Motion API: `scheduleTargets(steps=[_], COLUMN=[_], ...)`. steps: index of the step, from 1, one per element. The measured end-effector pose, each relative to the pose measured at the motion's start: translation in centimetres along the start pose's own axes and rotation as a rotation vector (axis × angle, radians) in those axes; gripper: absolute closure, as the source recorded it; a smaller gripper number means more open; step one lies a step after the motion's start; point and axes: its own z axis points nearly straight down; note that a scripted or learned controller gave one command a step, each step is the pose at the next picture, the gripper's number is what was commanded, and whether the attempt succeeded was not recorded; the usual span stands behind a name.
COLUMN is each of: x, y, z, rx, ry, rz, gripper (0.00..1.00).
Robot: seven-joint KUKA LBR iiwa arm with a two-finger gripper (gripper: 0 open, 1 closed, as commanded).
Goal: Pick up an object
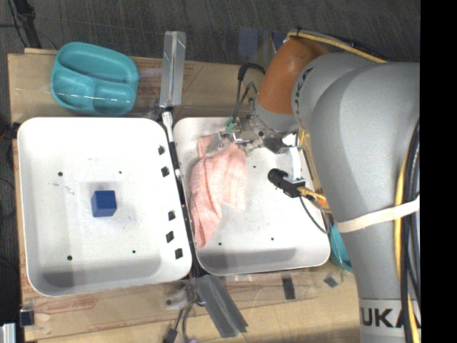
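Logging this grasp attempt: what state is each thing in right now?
pink cloth: crumpled, lying lengthwise in the right bin, top end at the gripper
blue cube: resting flat in the left bin, untouched
teal tray: on the bench, behind the left bin

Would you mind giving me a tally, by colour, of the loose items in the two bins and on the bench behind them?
Blue: 1, the cube in the left bin.
Pink: 1, the cloth in the right bin, with the gripper at its top edge.
Teal: 1, the divided tray on the bench behind the left bin.
Total: 3
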Motion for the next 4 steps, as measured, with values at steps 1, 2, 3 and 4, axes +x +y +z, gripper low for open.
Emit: scheduleTargets(steps=[1,2,3,4], x=[-2.3,-6.9,-6.7,-6.5], y=[-0.1,-0.4,-0.3,-0.1], z=[-0.1,-0.1,-0.1,-1.3], rx=[-0.002,-0.002,0.000,-0.003], ry=[-0.001,-0.001,-0.001,-0.001], rz=[-0.047,-0.074,-0.220,-0.225], gripper=[0.00,0.00,0.00,1.00])
